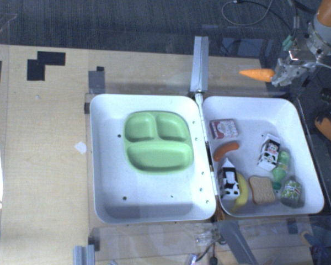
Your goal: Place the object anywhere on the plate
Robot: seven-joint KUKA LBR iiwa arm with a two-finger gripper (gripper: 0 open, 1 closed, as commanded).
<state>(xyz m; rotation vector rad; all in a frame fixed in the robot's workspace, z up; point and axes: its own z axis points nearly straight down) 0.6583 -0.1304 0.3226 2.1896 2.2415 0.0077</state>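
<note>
Gripping what looks like a tapered orange carrot (256,74), the tool (277,77) hangs beyond the smooth green plate (157,141).

The arm (326,16) is entering from the upper right, its orange band showing just above the wrist. The gripper (279,76) is hanging at the arm's lower-left end, angled down and to the left. Its fingers are closing on the thick end of a carrot (256,74), which is projecting horizontally leftward from the fingertips.
</note>
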